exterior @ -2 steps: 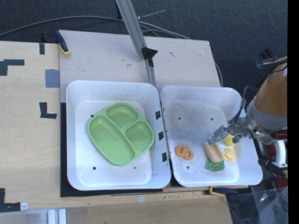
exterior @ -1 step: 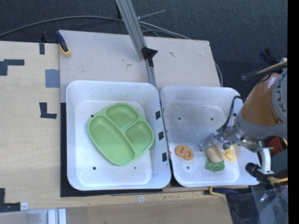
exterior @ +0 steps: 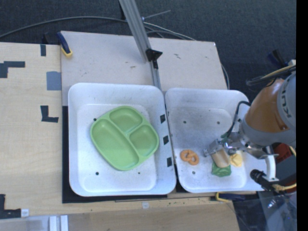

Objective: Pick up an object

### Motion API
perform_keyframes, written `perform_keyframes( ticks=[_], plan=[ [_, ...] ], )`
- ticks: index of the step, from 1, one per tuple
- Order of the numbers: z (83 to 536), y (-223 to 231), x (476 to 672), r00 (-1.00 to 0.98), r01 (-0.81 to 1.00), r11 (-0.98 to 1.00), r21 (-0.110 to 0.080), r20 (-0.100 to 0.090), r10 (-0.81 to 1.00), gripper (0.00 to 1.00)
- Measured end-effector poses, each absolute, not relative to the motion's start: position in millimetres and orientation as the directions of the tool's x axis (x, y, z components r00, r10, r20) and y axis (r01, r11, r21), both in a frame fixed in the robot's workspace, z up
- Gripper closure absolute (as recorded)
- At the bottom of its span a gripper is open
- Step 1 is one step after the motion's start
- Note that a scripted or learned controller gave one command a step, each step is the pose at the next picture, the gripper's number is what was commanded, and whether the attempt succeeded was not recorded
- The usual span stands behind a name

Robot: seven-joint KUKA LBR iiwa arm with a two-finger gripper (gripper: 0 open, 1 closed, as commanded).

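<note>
A tan object with a green lower part (exterior: pixel 221 164) lies in the near right part of the right bin (exterior: pixel 192 105), with a small yellow piece (exterior: pixel 236 160) touching its right side. An orange pretzel-shaped piece (exterior: pixel 189 157) lies just to its left, apart from it. The end effector (exterior: pixel 222 147) is directly over the tan top of that object, touching or nearly so; whether it is open or closed, or has hold of anything, cannot be told. The grey arm with its orange band (exterior: pixel 263 110) reaches in from the right over the bin's right wall. That makes three small things in the right bin. The left bin (exterior: pixel 77 129) holds one green divided plate (exterior: pixel 124 136) with three compartments. The two white bins sit side by side on the bench (exterior: pixel 24 129). A grey metal bar (exterior: pixel 136 20) slants from the far side towards the gap between the bins
</note>
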State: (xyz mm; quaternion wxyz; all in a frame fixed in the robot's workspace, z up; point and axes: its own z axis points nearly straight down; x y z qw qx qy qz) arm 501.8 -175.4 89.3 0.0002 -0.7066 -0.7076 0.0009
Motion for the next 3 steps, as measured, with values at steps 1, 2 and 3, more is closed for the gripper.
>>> perform_keyframes(
  ticks=[1, 2, 3],
  plan=[
    [99, -175, 501.8, -0.002, 1.000, 0.002, -0.002, 0.001, 1.000, 1.00],
    [148, -167, 495.9, -0.002, 1.000, 0.002, 0.002, 0.000, 1.000, 1.00],
    [207, -176, 497.2, -0.001, 1.000, 0.001, 0.004, -0.002, 1.000, 1.00]
  ],
)
